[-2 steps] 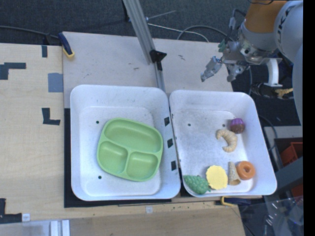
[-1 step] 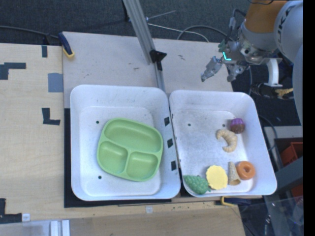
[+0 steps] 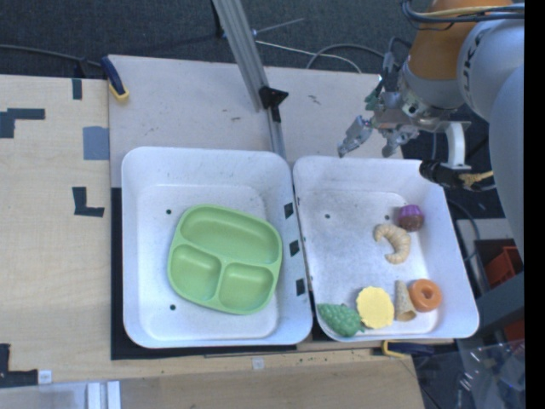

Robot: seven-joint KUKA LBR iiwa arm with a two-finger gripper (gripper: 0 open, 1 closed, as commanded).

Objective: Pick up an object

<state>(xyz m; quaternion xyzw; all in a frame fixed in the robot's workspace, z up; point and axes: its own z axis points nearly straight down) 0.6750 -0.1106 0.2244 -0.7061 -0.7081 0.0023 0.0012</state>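
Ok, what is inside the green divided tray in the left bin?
The green tray lies flat in the left bin, and all three of its compartments show bare green plastic, nothing in them. The bin floor beneath the tray is covered, so anything under it cannot be seen.

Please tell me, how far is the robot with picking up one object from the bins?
Nothing looks done yet. The claw hangs open above the far rim of the right bin, with nothing between its fingers. The croissant, purple piece, donut, yellow disc and green piece all lie there. Reaching down, grasping and lifting remain.
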